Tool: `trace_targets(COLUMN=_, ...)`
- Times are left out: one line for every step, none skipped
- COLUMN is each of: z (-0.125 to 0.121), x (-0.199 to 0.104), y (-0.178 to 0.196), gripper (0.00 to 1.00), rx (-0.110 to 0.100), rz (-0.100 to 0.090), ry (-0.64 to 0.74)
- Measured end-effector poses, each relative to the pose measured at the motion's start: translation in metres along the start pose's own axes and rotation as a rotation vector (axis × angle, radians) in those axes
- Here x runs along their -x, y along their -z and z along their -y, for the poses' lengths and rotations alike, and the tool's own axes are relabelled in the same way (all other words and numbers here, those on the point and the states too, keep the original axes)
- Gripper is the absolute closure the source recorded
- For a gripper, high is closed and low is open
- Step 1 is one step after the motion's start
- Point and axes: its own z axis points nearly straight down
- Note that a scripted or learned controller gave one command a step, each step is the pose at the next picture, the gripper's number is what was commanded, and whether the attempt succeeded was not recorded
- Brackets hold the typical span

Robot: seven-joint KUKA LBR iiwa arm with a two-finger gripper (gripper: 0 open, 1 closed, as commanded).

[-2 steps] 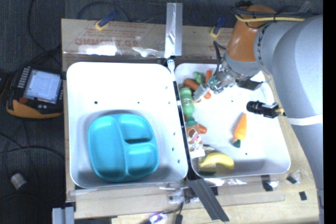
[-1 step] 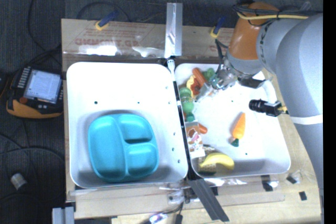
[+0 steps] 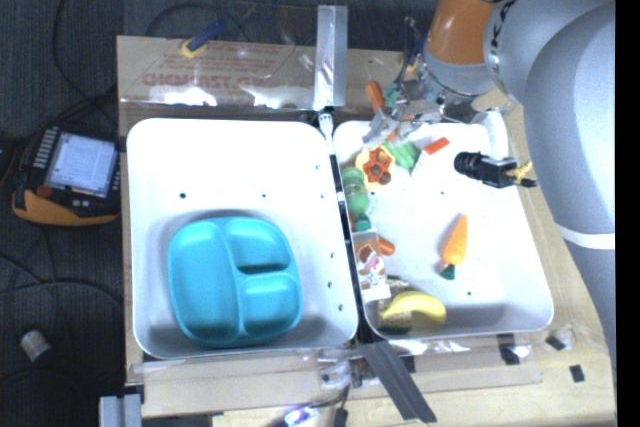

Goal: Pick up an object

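Orange carrot mid right bin | gripper above far edge, near orange toy | grip: can't tell

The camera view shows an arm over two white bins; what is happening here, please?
A grey robot arm reaches in from the right. Its gripper is over the far left corner of the right bin, close to a small orange and green toy. I cannot see that it holds anything. A toy carrot and a banana lie nearer the front of that bin. The left bin holds a blue divided tray.
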Motion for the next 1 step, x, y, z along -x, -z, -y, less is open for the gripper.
trace_targets(z=0.0577, x=-0.0316, y=-0.0013, gripper=1.0, rx=-0.002, rz=-0.003, ry=-0.236)
